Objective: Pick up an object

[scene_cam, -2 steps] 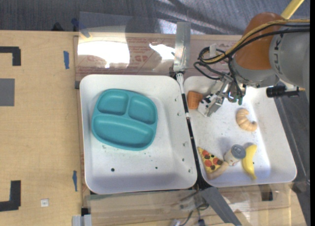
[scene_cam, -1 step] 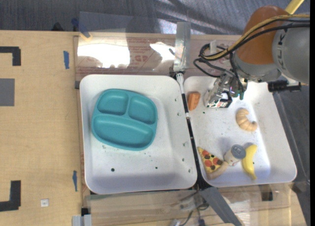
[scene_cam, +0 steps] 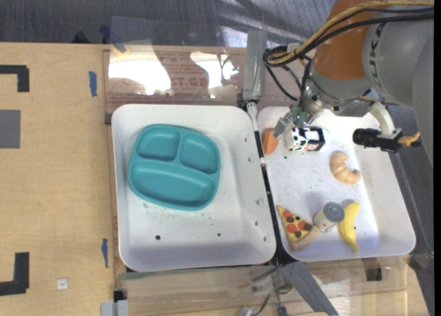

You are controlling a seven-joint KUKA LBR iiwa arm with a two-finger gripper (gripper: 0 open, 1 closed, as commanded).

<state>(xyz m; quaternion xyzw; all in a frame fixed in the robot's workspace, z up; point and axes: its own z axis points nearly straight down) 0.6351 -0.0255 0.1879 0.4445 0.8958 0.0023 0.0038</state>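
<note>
Here, the grey arm with its orange band is reaching in from the right and hanging over the far end of the right bin [scene_cam: 386, 239], with the gripper [scene_cam: 300, 123] sitting low just above a small black-and-white toy [scene_cam: 305, 139]. How the gripper is set, and whether it has anything in its grasp, cannot be told from this slant. An orange piece [scene_cam: 270, 142] is lying just beside the toy against the bin's left wall. A croissant [scene_cam: 344, 168] is resting nearer the middle. A pizza slice [scene_cam: 296, 226], a small grey-topped piece [scene_cam: 328, 214] and a banana [scene_cam: 350, 224] are lying together at the near end. In the left bin [scene_cam: 138, 239], a teal divided plate [scene_cam: 176, 166] is lying flat.
</note>
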